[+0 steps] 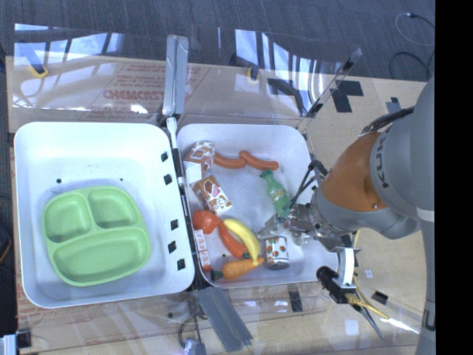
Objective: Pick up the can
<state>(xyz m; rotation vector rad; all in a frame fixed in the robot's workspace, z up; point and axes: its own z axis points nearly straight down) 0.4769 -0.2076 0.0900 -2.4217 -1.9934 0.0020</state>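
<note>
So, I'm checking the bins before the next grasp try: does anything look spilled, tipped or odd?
Nothing spilled or damaged. The can stands upright in the right bin, beside a banana and carrot. The green tray lies flat in the left bin.
</note>
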